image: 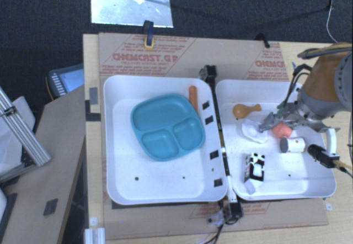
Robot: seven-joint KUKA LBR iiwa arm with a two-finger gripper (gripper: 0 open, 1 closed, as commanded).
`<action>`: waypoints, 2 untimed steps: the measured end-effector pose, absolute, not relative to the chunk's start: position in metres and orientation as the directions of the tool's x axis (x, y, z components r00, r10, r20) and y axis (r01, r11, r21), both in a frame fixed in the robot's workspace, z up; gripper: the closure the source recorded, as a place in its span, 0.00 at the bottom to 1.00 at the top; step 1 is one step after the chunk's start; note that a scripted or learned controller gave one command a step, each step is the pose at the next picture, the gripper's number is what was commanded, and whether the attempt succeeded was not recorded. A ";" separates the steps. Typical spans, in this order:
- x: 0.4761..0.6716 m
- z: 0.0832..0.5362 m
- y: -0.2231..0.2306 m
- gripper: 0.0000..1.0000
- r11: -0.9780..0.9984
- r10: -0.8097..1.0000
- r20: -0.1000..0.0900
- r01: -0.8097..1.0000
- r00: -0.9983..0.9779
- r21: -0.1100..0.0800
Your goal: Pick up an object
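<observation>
My gripper (274, 122) hangs low over the middle of the right bin (314, 185), coming in from the right. Right beside its tip lies a pink-red object (282, 130), partly covered by the gripper. A crumpled white object (251, 130) lies just left of the tip. A tan drumstick-shaped toy (246, 109) rests further up and to the left. A white cylinder (293, 144) lies just below the gripper. A black-and-white object (255, 166) stands near the bin's front left.
The left bin (124, 182) holds a blue divided plate (167, 126) and a thin orange stick (193, 97) by its far right wall. A black divider with clips (215, 127) runs between the bins. Cables trail off the arm at right.
</observation>
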State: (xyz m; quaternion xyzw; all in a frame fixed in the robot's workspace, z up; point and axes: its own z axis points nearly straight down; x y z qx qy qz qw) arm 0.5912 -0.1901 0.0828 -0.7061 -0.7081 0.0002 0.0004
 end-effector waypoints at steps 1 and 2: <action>0.593 0.096 -0.191 1.00 0.004 1.000 -0.002 1.000 -0.004 0.005; 0.595 0.161 -0.194 1.00 0.004 1.000 -0.003 1.000 -0.004 0.008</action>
